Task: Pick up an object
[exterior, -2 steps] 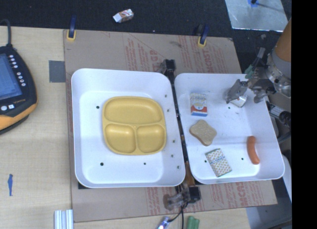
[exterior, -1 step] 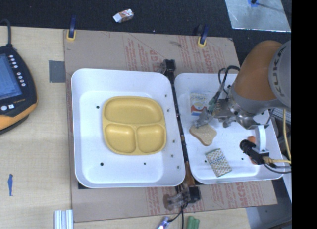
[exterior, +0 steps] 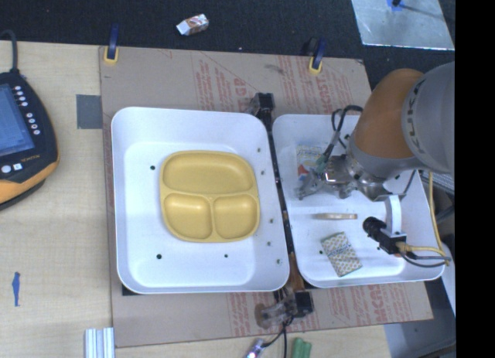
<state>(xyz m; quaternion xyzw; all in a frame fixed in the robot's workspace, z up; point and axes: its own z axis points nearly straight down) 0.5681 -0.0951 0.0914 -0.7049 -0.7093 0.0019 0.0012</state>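
Arm (exterior: 402, 121): at 3 o'clock, low over the right bin (exterior: 418, 271); may knock the rim.
Yellow tray (exterior: 209, 194): left bin (exterior: 131, 194), untouched.
Packet (exterior: 341, 253): at 5 o'clock, may be missed.
Stick (exterior: 334, 215): thin, slips easily.
Gripper (exterior: 321, 179): grip cannot be told.

Two bins (exterior: 124, 194); one yellow tray (exterior: 209, 196)
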